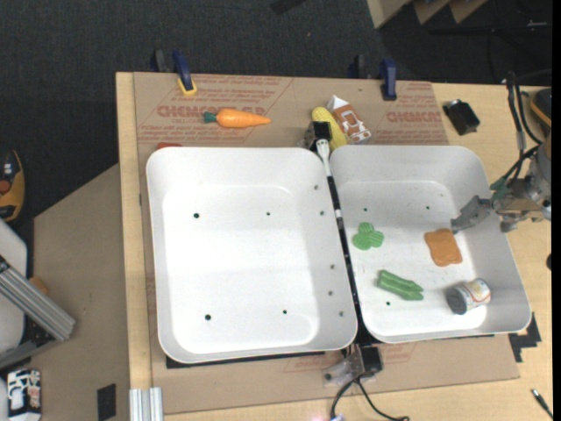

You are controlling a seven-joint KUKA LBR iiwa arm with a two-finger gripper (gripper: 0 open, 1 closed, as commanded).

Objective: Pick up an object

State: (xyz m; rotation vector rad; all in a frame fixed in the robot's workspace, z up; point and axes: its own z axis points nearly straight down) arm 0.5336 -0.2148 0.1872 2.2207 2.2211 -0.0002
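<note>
The right bin (412,169) holds a green leafy toy (368,237), an orange bread-like piece (443,247), a green pickle-shaped toy (400,285) and a small grey-capped can (467,296) lying on its side. My gripper (473,213) reaches in over the bin's right rim and hovers just above and to the right of the orange piece. Nothing shows in its grasp.
The left bin (166,235) lies beside the right one. Behind the bins on the cardboard lie a toy carrot (238,119), a yellow banana-like toy (324,123) and a small brown carton (351,123). Blue clamps (388,79) hold the board's far edge.
</note>
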